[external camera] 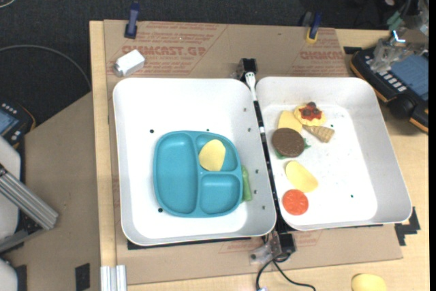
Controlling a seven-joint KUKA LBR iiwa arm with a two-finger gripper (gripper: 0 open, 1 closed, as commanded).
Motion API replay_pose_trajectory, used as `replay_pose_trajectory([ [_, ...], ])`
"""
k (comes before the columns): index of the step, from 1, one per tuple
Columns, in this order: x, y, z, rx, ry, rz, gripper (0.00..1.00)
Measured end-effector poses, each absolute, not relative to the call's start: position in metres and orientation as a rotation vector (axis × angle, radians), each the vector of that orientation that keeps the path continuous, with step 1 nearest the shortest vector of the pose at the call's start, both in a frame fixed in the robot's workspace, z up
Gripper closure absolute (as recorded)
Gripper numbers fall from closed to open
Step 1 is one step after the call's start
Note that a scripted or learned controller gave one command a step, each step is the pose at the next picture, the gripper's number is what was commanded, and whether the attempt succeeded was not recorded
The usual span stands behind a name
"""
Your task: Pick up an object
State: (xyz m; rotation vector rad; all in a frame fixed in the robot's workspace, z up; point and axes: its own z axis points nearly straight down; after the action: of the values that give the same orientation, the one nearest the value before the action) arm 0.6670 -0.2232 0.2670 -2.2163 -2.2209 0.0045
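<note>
A yellow round thing (368,281) sits at the very front of the bench. Just behind it is the right bin (361,146), full of toy food. A red tomato slice (295,201) lies near the front wall. A yellow piece (300,176) is just behind it, then a brown patty (288,142). A tan wedge (319,133) lies beside the patty. The left bin (133,146) holds a blue-green plate (178,174) with three parts. A yellow piece of food (212,155) sits in its back right part.

A pale metal part (398,44) sits at the far right edge; whether the robot's, unclear.
</note>
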Motion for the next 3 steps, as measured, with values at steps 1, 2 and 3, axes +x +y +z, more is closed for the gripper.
replay_pose_trajectory([
  [1,0.668,-0.189,0.433,-2.230,-2.240,-0.017,1.00],
  [2,0.649,-0.218,0.331,-2.221,-2.213,0.008,1.00],
  [3,0.668,-0.165,0.443,-2.223,-2.238,-0.015,1.00],
])
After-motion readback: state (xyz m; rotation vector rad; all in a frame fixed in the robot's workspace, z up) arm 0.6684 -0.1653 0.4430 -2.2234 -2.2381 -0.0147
